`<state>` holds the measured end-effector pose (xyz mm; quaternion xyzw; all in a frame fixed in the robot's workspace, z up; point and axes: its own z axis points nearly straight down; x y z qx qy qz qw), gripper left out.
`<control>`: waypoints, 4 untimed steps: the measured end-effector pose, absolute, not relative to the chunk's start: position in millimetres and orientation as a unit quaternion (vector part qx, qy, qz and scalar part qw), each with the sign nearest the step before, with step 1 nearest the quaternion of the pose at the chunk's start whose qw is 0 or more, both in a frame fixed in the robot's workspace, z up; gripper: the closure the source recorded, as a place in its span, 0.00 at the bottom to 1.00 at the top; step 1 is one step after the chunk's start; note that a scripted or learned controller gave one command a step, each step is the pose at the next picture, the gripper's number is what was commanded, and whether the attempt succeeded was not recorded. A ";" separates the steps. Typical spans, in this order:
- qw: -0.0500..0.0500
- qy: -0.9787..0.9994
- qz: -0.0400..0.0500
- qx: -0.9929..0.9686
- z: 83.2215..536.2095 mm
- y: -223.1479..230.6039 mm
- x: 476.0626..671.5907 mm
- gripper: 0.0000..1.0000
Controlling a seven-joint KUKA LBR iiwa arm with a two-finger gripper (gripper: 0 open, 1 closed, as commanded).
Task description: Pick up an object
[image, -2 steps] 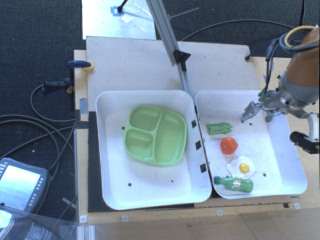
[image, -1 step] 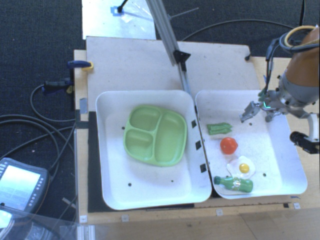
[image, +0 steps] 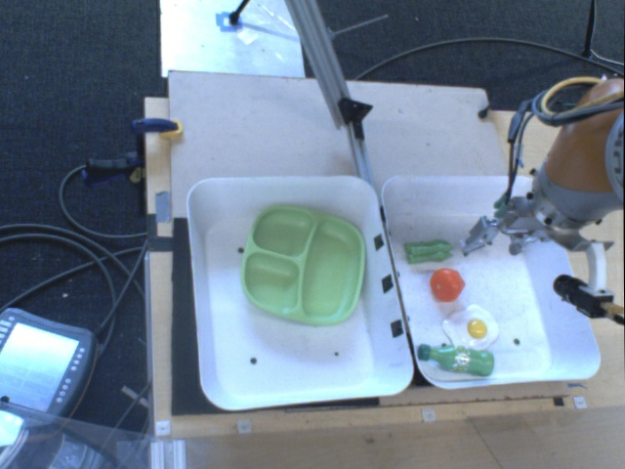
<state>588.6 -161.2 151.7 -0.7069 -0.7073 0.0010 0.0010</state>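
nearest the lower edge sits a handheld pendant (image: 39,360) with a lit screen, off the bench at the left, with dark cables (image: 88,252) looping over the carpet beside it. just past the bench's front edge, the right bin (image: 576,345) holds its four small things in a loose column. closest is a green bottle (image: 459,360) lying on its side against the bin's front left corner. just behind it, nearly touching, lies a fried egg toy (image: 476,327), white with a yellow yolk. behind that comes a small red-orange ball-like piece (image: 447,283), and further back a green flat piece (image: 428,251) near the wall shared with the other bin.

left bin (image: 220,360) carries a pale green divided plate (image: 303,264), lying flat near its middle, with three compartments.

over the back of the right bin hangs the gripper (image: 479,237), reaching in from the right on the grey arm with its orange band (image: 586,154). its tip points left toward the green flat piece and sits just beside it, apart from it as far as i can see. the fingers look slightly parted with nothing between them.

farther back, a bare board (image: 293,125) spans the bench, a slanted metal pole (image: 322,47) crosses it, and a blue clamp (image: 156,125) grips the left edge.
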 end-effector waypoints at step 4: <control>-0.002 -0.707 -0.002 -0.707 149.9 -161.1 579.6 1.00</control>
